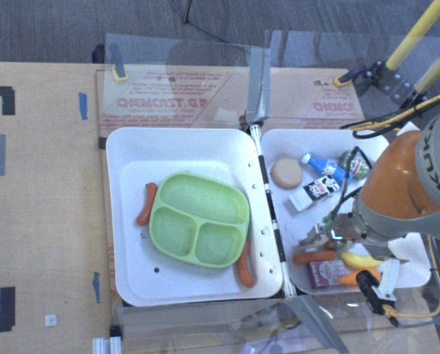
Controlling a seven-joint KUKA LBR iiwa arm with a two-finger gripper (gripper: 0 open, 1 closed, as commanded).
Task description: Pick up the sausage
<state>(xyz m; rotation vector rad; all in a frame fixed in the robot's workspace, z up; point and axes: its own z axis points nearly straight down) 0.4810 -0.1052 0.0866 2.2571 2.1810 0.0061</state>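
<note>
My end effector (325,236) hung over the right bin (419,268); I couldn't tell its grip state. The sausage (314,257) lay just below it, toward the bin's near edge, long axis running left-right, beside the banana (362,259).

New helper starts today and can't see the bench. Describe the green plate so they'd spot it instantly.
Find the left white bin. Lying in its middle is the green plate, a rounded tray split into three compartments. It is the only green item there, with an orange-red sausage at its left edge and another sausage at its lower right.
</note>
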